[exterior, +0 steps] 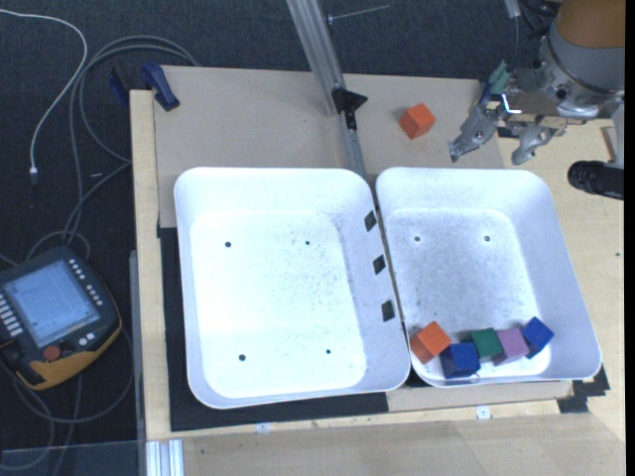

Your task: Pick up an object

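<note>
I'm seeing the pincer (496,147) hanging open and empty upper right, so it's risking jamming on the blocks (483,346) crowding the right bin (556,216)'s lower wall.

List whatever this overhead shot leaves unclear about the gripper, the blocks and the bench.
- Gripper, camera view: it hangs above the far rim of the right white bin, open with nothing between its fingers; its height over the bench cannot be judged.
- Grey arm with orange band: cut off by the top and right edges.
- Dark blue cube: partly behind the bin's near rim.
- Handheld control pendant: screen text too small to read.
</note>
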